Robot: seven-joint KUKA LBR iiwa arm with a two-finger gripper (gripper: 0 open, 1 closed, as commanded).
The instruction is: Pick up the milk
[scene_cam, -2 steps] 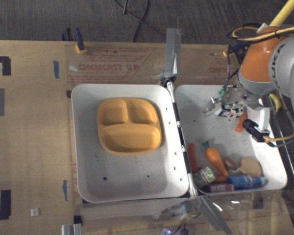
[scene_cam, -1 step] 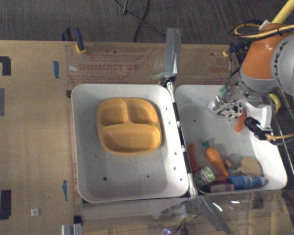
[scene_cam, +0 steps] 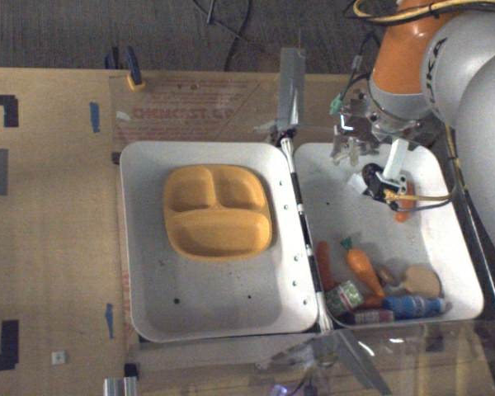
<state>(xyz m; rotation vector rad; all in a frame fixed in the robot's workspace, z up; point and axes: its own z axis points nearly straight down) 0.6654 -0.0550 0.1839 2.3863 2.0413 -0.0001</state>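
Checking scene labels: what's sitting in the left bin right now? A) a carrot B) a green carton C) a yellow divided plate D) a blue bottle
C: the yellow divided plate lies in the left bin, while the carrot and blue bottle are among the items at the near end of the right bin.

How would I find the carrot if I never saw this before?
Look in the right white bin, at the crowded near end. The carrot lies slanted in the pile, beside a tan round thing. It is the bright orange pointed one with a green top.
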